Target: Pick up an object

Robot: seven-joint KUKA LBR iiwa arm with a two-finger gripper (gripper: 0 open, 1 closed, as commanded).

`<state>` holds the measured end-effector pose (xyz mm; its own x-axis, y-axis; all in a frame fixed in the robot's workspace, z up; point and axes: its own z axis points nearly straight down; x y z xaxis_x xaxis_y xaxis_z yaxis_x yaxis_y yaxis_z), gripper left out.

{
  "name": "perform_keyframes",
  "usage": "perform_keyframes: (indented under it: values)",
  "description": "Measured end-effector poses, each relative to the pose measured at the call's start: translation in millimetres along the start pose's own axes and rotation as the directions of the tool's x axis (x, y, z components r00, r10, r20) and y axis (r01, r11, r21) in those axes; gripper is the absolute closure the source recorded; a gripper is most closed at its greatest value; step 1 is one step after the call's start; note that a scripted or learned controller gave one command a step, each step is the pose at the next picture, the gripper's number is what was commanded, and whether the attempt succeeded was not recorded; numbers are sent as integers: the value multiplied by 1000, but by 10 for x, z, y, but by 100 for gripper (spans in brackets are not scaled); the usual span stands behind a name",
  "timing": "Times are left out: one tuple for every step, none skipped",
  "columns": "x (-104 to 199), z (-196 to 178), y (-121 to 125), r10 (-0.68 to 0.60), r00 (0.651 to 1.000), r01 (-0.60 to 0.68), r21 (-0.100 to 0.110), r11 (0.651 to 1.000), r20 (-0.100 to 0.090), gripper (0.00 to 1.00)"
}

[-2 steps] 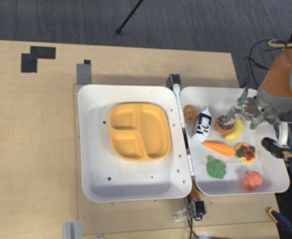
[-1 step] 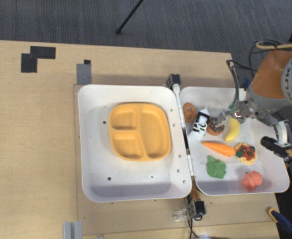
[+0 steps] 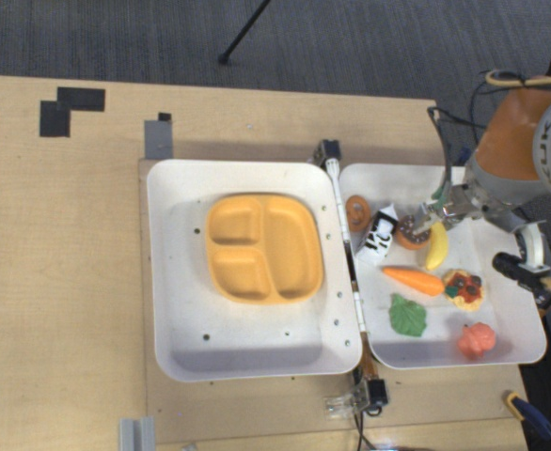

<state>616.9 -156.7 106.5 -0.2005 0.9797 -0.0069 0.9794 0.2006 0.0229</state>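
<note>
The right bin [image 3: 511, 346] holds several toy foods. My gripper [image 3: 432, 216] hangs low over its upper middle, right above the top end of a yellow banana [image 3: 437, 247] and beside a small brown-red piece [image 3: 411, 236]. A black-and-white item [image 3: 381, 232] and a brown round piece [image 3: 356, 211] lie to the gripper's left. Below them lie an orange carrot [image 3: 413, 280], a green broccoli [image 3: 408, 316], a multicoloured piece [image 3: 464, 288] and a pink-red fruit [image 3: 477, 339]. Nothing shows lifted off the bin floor.
The left bin [image 3: 177, 346] holds a yellow divided plate [image 3: 261, 248]. A ridge [image 3: 344, 252] separates the two bins. The arm [image 3: 520, 148] comes in from the right over the right bin's upper corner.
</note>
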Motion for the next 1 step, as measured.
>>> perform_keyframes:
  values:
    - [639,-1458,155,62,998,-62,16,998,-4,100]
